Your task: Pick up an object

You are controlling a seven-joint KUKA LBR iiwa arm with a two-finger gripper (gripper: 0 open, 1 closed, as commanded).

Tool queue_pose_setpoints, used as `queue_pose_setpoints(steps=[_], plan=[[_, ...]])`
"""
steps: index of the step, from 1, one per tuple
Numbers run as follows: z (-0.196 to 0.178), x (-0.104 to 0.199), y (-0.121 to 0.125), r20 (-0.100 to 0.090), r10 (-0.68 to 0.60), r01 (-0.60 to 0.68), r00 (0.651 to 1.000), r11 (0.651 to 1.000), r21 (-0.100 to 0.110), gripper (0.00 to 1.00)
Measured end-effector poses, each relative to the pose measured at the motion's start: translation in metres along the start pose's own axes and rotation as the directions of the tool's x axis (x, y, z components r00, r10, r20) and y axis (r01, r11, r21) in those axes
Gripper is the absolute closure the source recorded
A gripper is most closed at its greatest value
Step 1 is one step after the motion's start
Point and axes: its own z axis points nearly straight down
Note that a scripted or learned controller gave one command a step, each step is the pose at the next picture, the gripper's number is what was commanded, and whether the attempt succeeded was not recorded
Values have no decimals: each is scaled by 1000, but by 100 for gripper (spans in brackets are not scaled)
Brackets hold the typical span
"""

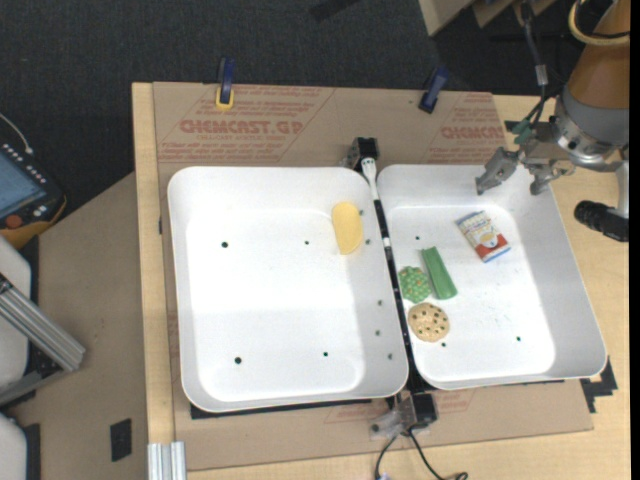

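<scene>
The end effector [520,173], fingers spread and empty, hovers over the right bin's [560,268] far rim; the small carton [482,235] lies nearest, just toward the camera and leftward.

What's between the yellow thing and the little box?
In the camera view, the bins' meeting rims and bare white floor lie between the yellow thing and the little box.

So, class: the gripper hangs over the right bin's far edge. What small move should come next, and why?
Probably lower the open gripper toward the small box, the nearest item. It holds nothing, and the box lies apart from the others in the right bin.
</scene>
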Motion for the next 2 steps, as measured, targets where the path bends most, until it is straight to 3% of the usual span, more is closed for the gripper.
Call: queue_pose_setpoints(steps=[1, 2], plan=[[-107, -51, -26, 8, 5, -5, 1000, 1000, -12, 0], [-111, -47, -25, 4, -1, 1, 1000, 1000, -5, 100]])
